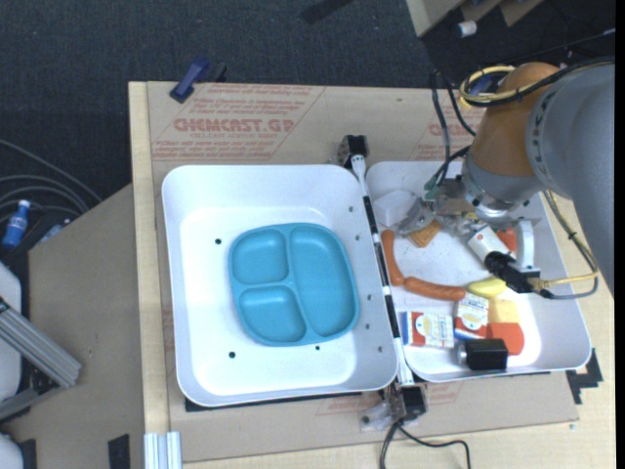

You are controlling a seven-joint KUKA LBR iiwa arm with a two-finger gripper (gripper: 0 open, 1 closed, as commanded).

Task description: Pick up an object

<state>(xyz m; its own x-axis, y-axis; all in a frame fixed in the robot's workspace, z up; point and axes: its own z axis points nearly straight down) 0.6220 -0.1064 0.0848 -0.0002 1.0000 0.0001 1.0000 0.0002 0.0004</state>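
Tool [427,215] low over right bin [566,345], arm [547,125] slanting.

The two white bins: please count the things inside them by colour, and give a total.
Blue: 1, the divided plate
Orange: 3, two sausages and a block
Yellow: 1, a piece
Black: 1, a block
White and red: 1, a carton
Total: 7, as far as visible

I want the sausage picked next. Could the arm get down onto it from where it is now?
Probably yes. The sausage lies bare on the floor of the right bin, nothing on top, with the gripper just above-left of it. The small carton sits close beside it, which may crowd the fingers.
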